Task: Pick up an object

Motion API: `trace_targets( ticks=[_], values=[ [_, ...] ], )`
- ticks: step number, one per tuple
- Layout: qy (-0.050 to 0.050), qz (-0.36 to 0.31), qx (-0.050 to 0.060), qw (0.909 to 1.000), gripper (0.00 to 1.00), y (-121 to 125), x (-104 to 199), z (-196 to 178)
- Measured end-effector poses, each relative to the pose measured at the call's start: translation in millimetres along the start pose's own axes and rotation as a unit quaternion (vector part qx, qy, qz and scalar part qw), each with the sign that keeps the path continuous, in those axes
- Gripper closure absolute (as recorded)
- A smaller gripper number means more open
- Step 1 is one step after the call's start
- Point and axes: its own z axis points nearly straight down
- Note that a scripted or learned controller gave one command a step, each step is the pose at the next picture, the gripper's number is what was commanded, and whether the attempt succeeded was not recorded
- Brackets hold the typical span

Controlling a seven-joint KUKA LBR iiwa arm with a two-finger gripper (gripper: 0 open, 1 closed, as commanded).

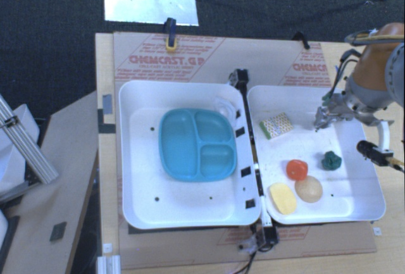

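Note:
In the right bin (pixel 354 206) lie a patterned green-and-white packet (pixel 276 124), a red round object (pixel 297 169), a dark green lump (pixel 331 160), a tan ball (pixel 309 189) and a yellow oblong piece (pixel 283 197). My gripper (pixel 321 119) hangs over the upper right part of that bin, right of the packet and above the green lump. Its tips are small and dark against the bin floor. Nothing shows between them.
The left bin (pixel 136 159) holds a blue divided plate (pixel 196 143) and a clear plastic piece (pixel 224 105) near its upper right corner. A black clip strip (pixel 248 140) runs between the bins. The arm's orange band (pixel 376 61) sits at the right edge.

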Motion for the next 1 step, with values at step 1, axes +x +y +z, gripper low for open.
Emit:
trace_targets(
  ticks=[1],
  values=[
    [0.0,-0.001,-0.001,1.0,1.0,11.2,4.9,-57.4]
  ],
)
